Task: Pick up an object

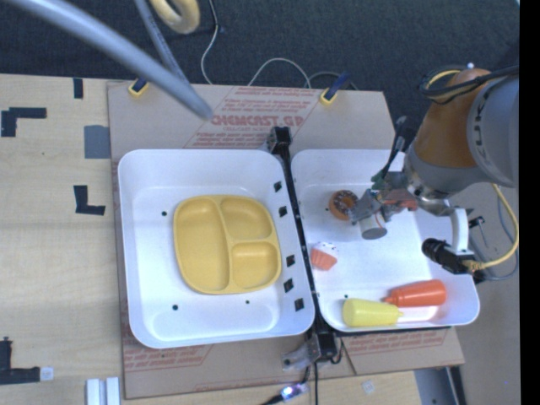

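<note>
Reaching in from the right, the grey arm with its orange band (447, 133) hangs over the right-hand shallow white bin (337, 169), its two-finger gripper (369, 219) low above the bin floor; whether it is open or closed cannot be told from here. Just beside it to the left lies a small round brown-and-orange object (342, 203), the likeliest pick, judging by how near the tool sits. Other candidates share this bin: a small pink-orange block (324, 257) near the divider, and, along the front wall, a yellow plastic piece (369, 312) and an orange-red cylinder (416, 294). The left-hand white bin (135, 251) carries a yellow three-compartment plastic plate (226, 244). Both bins rest on a cardboard sheet (253, 112), presumably to fix their position; its red print reads roughly "CHEMCAST G.P."
</note>
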Motion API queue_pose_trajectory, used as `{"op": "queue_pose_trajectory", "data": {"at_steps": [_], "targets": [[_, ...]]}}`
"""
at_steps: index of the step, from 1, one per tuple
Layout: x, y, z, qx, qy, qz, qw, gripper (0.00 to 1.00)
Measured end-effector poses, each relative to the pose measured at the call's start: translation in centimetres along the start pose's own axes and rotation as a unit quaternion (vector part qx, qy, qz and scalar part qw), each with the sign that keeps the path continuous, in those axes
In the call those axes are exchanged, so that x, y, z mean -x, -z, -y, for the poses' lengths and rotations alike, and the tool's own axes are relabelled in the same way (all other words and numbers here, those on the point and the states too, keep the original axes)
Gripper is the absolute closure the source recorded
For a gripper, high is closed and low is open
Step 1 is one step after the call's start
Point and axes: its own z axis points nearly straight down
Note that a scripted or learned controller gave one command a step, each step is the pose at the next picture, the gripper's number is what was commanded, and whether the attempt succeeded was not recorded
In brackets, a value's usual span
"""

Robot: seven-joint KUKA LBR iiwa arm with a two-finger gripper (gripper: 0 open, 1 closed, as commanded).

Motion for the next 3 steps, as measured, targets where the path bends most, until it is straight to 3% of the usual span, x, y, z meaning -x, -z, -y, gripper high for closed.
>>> {"op": "queue_pose_trajectory", "data": {"at_steps": [2, 3], "targets": [[-0.5, 8.8, -0.7, 0.001, 0.000, 0.000, 1.0000, 1.00], [-6.0, 7.5, 0.1, -0.002, 0.002, -0.001, 1.0000, 1.00]]}}
